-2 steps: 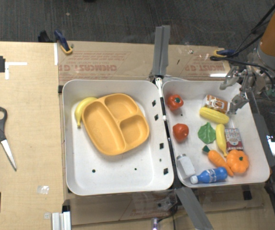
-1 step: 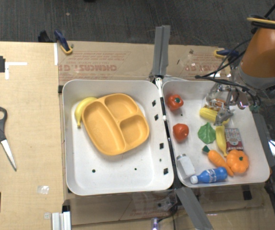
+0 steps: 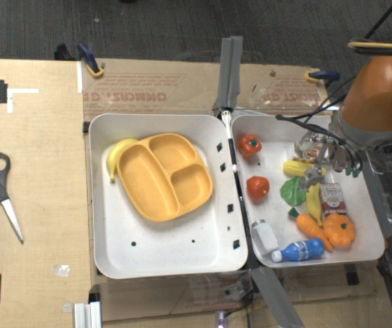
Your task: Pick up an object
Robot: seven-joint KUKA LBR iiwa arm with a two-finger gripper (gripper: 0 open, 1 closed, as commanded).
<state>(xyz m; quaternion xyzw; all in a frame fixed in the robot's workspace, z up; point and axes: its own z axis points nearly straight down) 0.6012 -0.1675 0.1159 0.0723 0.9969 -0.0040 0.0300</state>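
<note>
Nearest you, below the jaws (image 3: 315, 164), a blue plastic bottle (image 3: 298, 251) and round orange fruit (image 3: 339, 229) crowd the right white bin (image 3: 275, 130), loosely heaped for picking. The yellow corn cob (image 3: 295, 167) lies just beside the jaws, likely the target. The arm angles down from the right; you cannot tell whether the jaws are spread.

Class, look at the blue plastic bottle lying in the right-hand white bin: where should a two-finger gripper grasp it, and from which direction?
Probably grip the blue plastic bottle across the middle of its round body, coming straight down. It lies flat along the near wall of the right-hand white bin, white cap leftward, so fingers should close across its narrow width.
</note>
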